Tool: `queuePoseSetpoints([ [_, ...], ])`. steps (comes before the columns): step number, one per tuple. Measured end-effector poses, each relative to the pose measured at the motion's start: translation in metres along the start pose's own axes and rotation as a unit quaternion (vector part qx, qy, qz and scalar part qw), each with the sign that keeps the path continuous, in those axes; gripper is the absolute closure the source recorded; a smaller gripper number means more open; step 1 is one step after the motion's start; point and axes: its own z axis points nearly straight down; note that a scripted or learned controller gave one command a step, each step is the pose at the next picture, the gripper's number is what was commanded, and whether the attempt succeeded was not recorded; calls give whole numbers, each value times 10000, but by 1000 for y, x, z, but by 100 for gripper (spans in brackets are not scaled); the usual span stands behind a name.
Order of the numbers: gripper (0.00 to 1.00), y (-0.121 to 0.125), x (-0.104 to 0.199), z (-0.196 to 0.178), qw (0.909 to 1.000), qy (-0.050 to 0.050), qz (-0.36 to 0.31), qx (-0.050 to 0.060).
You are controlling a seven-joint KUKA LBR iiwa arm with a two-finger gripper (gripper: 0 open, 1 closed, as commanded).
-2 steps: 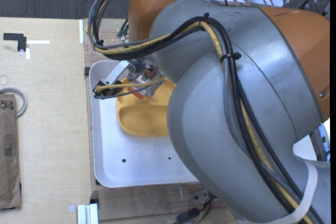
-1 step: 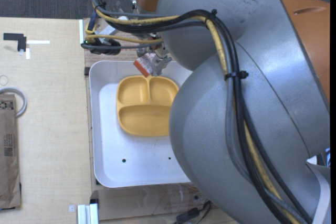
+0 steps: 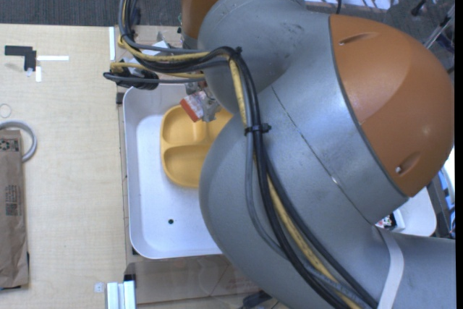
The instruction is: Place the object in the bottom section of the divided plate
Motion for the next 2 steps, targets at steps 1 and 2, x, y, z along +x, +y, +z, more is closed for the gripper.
queuePoseSetpoints([
  [1,100,0,0,55,9999,2,168,3],
  [2,100,-15,-52,97,9966,91,815,13],
])
